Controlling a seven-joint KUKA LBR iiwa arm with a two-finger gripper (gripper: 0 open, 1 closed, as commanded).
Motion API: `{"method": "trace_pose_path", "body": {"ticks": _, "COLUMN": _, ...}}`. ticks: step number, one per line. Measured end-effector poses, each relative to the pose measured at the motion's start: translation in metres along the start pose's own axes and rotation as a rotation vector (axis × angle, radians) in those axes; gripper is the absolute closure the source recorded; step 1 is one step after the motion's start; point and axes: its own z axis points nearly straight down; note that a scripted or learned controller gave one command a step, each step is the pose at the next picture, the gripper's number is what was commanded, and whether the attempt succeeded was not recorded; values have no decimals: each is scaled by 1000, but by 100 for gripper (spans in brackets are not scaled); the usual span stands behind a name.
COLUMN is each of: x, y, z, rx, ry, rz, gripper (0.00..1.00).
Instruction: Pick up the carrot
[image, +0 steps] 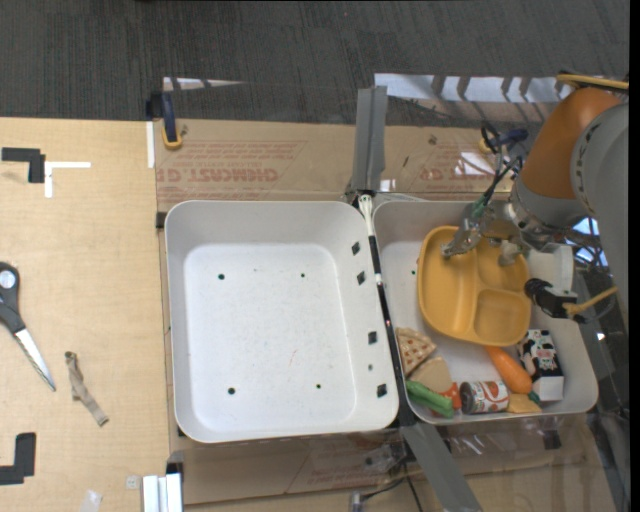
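Beside a can, tapered orange carrot.

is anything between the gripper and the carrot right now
Yes. The gripper sits over the far end of the yellow divided tray, and the tray's near compartment lies between it and the carrot. A black-and-white carton crowds the carrot's right side.

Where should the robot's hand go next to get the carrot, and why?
Probably toward the bin's near corner. The gripper sits over the yellow tray, while the carrot lies beyond it, between the can and the cow-print carton.
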Motion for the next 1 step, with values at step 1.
{"method": "trace_pose_path", "body": {"ticks": 1, "x": 52, "y": 10, "z": 0, "rx": 8, "ry": -6, "rz": -55, "gripper": 0}}
